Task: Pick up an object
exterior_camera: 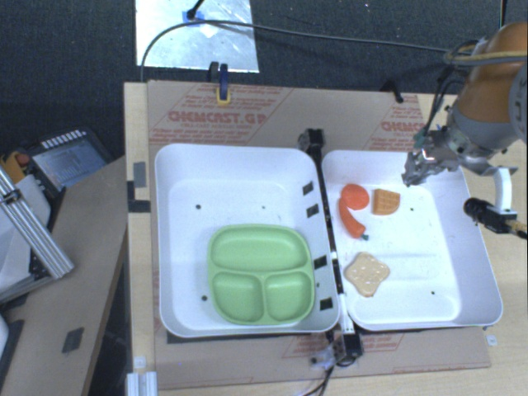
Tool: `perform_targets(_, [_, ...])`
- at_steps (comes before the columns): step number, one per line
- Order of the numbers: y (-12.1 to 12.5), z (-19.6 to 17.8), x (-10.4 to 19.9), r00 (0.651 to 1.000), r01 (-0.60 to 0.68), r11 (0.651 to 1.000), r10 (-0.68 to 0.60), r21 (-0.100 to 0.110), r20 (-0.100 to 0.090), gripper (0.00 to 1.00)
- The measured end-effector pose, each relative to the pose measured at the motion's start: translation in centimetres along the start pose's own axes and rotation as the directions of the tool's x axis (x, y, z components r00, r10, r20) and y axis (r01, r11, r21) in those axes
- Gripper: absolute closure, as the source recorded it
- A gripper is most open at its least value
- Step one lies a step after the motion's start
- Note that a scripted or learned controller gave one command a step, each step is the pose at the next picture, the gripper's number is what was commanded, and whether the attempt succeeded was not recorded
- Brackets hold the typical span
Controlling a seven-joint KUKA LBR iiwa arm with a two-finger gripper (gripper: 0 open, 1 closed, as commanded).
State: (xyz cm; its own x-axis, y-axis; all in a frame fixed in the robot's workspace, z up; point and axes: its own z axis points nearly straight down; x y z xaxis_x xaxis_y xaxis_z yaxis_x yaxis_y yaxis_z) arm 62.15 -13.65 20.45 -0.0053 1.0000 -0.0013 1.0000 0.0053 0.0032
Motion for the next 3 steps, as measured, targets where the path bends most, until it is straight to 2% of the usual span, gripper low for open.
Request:
perform_targets(1, [0.2, -1.3, 6.0, 1.000, 0.005, 1.000, -0.005, 0.000, -0.003, 1.00])
perform_targets(2, [0.6, -0.8, 11.6, 1.000, 0.005, 1.000, -0.005, 0.001, -0.004, 1.00])
perform_targets(3, [0.1, -2.2, 17.5, 1.000, 0.006, 1.000, -0.006, 0.001, -0.004, 1.00])
